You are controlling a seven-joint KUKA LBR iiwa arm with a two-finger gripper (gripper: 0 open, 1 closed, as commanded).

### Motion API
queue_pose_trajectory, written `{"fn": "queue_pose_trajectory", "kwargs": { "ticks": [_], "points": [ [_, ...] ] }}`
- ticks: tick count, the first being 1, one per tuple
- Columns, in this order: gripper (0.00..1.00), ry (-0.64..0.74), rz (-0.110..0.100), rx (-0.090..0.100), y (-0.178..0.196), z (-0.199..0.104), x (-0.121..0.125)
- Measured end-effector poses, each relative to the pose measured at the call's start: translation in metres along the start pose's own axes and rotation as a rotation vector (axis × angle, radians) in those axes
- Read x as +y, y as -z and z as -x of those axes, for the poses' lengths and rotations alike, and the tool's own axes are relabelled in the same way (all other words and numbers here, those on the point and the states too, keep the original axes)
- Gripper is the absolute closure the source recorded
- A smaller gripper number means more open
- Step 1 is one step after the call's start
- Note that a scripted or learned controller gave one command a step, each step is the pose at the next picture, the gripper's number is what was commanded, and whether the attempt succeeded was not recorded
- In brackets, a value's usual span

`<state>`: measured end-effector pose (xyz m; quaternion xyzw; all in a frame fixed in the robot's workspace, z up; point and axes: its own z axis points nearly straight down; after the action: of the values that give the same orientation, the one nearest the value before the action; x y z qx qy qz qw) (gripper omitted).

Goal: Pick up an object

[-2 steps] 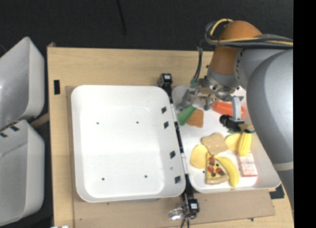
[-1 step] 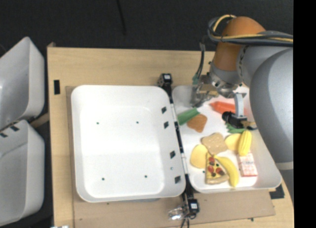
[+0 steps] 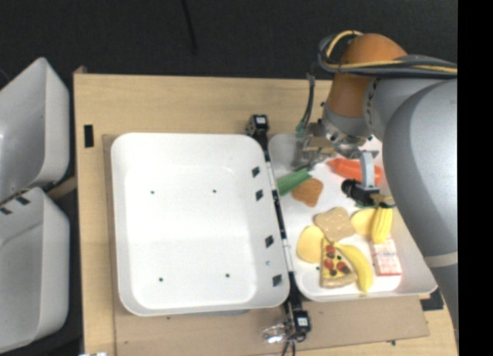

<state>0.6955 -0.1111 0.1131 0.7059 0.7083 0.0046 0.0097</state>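
Observation:
My gripper [image 3: 306,159] hangs low over the far left corner of the right bin [image 3: 412,281]. Just below its tip lies a green toy vegetable [image 3: 290,183], leaning against the bin's left wall. A brown-orange toy piece [image 3: 309,193] touches the green one on its right. An orange carrot [image 3: 346,167] lies to the right of the gripper, partly covered by the wrist. Nothing is visibly held.
Toward the front of the right bin lie a bread slice [image 3: 333,223], a pale yellow chip [image 3: 309,245], a pizza slice [image 3: 336,265], a banana [image 3: 360,267], a corn cob [image 3: 381,223] and a pink-white packet [image 3: 386,258]. The left bin [image 3: 123,193] sits alongside.

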Motion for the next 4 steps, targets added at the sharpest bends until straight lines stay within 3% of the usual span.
{"fn": "queue_pose_trajectory", "kwargs": {
  "ticks": [1,2,3,4],
  "points": [
    [1.00,-0.001,0.002,0.004,0.001,0.009,0.001],
    [1.00,0.001,-0.005,0.006,0.076,-0.016,-0.001],
    [1.00,-0.004,-0.021,0.004,0.104,-0.021,-0.004],
    [1.00,-0.002,-0.001,0.004,0.009,-0.014,-0.001]
  ]
}}
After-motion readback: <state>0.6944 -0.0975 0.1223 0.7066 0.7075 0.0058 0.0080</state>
